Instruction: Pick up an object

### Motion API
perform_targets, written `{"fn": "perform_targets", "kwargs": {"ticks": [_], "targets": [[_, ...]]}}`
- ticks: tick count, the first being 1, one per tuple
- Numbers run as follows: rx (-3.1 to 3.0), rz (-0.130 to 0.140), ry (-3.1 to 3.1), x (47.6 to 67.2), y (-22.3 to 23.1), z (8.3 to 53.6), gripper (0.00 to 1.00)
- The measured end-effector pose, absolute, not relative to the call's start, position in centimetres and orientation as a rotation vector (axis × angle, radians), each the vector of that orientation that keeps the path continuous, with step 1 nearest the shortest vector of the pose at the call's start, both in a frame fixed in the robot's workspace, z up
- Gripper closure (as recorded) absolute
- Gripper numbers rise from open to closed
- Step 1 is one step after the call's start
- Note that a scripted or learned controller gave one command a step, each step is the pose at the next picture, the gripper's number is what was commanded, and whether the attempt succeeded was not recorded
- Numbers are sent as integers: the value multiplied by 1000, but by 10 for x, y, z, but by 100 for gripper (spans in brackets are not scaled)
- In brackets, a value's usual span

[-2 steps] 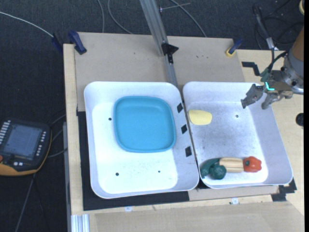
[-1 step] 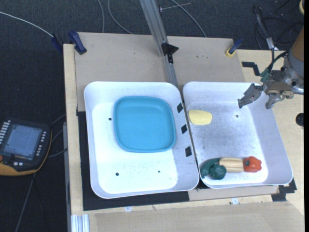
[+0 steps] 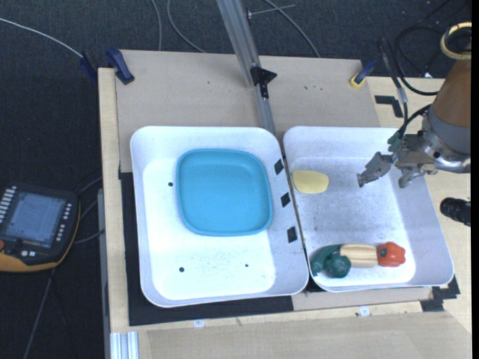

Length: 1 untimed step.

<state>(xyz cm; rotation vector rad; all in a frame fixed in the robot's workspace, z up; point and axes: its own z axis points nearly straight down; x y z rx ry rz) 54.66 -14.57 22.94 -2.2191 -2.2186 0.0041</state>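
In the right bin (image 3: pixel 419 200), a pale yellow lump (image 3: pixel 310 181) lies by the left wall. Along the front wall sit a dark green piece (image 3: pixel 331 262), a tan cylinder (image 3: pixel 358 255) and a red piece (image 3: pixel 391 254), touching in a row. My gripper (image 3: pixel 384 179) hangs over the upper right part of this bin, open, with nothing between its fingers. It is to the right of the yellow lump and well behind the row at the front.
The left bin (image 3: pixel 150 200) holds a blue square plate (image 3: pixel 224 191). A metal pole (image 3: pixel 243 28) slants down to the gap between the bins. A teach pendant (image 3: pixel 34 223) lies on the floor at left, and cables run behind the bench.
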Motion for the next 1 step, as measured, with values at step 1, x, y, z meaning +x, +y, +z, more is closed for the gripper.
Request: {"fn": "perform_targets", "kwargs": {"ticks": [1], "targets": [[-2219, 3, -2220, 550, -148, 186, 0]]}}
